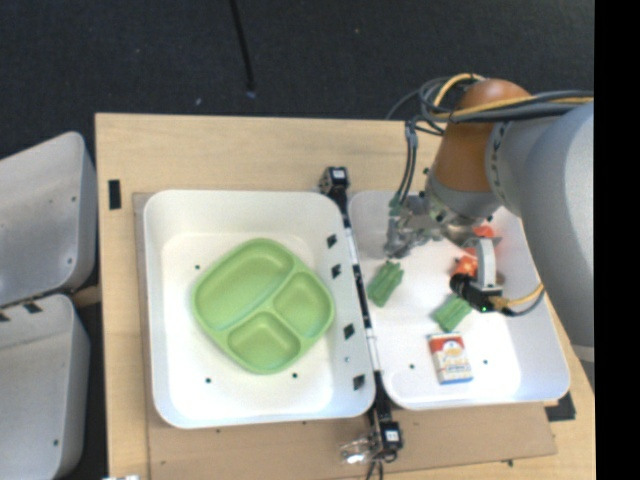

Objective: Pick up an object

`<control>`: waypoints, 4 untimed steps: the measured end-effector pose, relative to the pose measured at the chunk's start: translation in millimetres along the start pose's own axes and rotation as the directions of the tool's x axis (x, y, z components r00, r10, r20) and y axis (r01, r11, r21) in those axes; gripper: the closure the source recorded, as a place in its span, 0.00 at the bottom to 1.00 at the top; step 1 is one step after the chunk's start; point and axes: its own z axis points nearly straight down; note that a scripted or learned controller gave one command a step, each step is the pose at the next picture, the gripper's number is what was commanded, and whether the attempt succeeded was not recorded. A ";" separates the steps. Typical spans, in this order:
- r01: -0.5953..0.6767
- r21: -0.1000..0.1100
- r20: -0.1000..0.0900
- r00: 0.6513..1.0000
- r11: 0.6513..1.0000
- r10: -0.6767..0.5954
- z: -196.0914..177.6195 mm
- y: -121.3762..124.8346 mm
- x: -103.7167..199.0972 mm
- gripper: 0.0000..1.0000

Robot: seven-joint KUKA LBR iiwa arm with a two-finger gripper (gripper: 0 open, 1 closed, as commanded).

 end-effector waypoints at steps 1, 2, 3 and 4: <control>-0.002 0.000 -0.001 1.000 1.000 0.002 -43.9 2.7 -5.1 1.00; 0.007 -0.002 -0.001 1.000 1.000 -0.007 -88.5 7.6 -4.4 1.00; 0.008 0.001 -0.002 1.000 1.000 -0.008 -92.7 8.3 -5.2 1.00; 0.009 0.004 -0.003 1.000 1.000 -0.009 -98.5 -3.0 43.8 1.00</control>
